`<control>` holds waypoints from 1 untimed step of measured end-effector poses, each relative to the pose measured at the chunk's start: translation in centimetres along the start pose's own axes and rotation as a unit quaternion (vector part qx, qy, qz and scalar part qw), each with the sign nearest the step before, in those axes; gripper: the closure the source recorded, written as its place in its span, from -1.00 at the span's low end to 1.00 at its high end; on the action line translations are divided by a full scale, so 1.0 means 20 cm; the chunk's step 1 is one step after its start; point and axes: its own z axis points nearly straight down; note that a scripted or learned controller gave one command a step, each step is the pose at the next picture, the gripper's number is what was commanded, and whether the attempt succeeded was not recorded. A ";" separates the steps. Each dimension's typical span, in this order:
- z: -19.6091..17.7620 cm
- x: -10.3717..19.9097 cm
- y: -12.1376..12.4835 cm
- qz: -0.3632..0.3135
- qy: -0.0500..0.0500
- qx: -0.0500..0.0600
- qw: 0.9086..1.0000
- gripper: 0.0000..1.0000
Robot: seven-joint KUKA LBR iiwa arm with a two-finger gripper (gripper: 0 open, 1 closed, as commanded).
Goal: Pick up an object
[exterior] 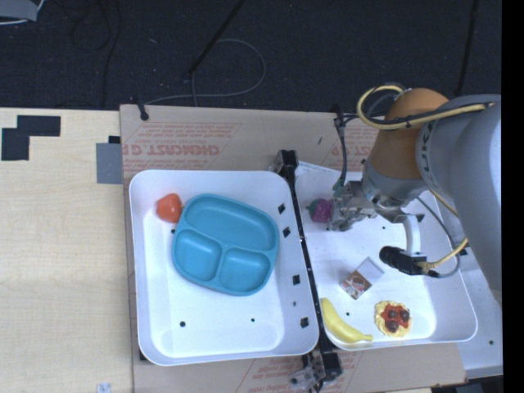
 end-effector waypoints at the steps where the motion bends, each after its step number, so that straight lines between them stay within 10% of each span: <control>1: -0.22 -0.02 0.03 0.000 -0.001 -0.003 1.000 1.00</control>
